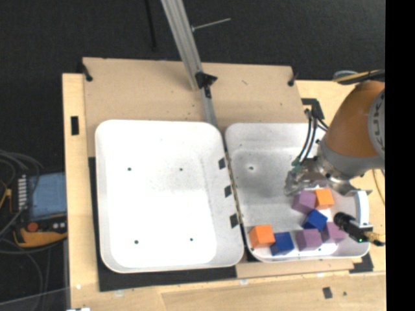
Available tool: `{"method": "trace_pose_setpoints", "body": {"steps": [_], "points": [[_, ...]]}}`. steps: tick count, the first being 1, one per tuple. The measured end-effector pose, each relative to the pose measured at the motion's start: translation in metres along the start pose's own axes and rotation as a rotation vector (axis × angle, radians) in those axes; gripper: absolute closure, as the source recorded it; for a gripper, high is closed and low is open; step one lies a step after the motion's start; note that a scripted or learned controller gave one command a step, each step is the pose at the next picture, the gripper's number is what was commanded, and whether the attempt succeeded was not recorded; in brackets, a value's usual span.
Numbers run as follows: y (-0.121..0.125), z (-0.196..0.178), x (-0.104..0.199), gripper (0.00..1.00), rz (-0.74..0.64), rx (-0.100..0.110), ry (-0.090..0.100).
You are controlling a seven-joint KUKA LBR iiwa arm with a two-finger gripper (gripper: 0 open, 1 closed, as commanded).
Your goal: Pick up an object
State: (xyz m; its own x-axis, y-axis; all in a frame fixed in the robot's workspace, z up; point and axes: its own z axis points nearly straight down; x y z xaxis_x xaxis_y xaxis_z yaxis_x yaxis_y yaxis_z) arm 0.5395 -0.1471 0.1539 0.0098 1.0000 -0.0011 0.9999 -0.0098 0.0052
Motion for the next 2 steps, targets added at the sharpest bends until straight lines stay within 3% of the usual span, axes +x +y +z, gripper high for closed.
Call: {"method": "trace_pose_setpoints", "body": {"steps": [2], "points": [[-0.003,-0.119,0.003,1.00,-0.014,-0.003,-0.001]]}}
